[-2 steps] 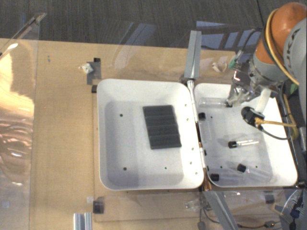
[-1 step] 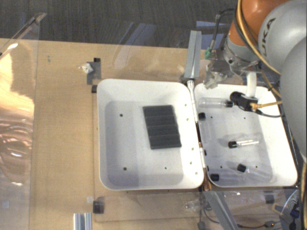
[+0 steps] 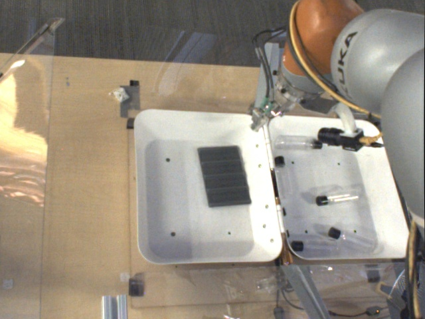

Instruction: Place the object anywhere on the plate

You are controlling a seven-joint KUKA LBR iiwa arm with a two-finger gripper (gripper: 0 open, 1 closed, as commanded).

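Vials [image 3: 337, 198], clear tubes with black caps, lie scattered in the right bin [image 3: 382, 171]; I judge one of them the object to move. Plate [image 3: 224, 175], a dark ribbed rectangular slab, lies flat mid left bin [image 3: 153, 191], well apart from them. Claw [image 3: 260, 117] hovers over the far end of the seam between the bins. I cannot tell its state. White plastic bins on a wooden desk [image 3: 73, 178].

Robotics lab test cell. Grey industrial arm [image 3: 372, 52] with orange band and cabling over a plywood bench [image 3: 73, 198], two shallow white bins [image 3: 149, 244] bolted side by side, clear safety panel [image 3: 33, 111] at the left, grey carpet [image 3: 133, 12] behind, clear tubes [image 3: 337, 198] in right bin.
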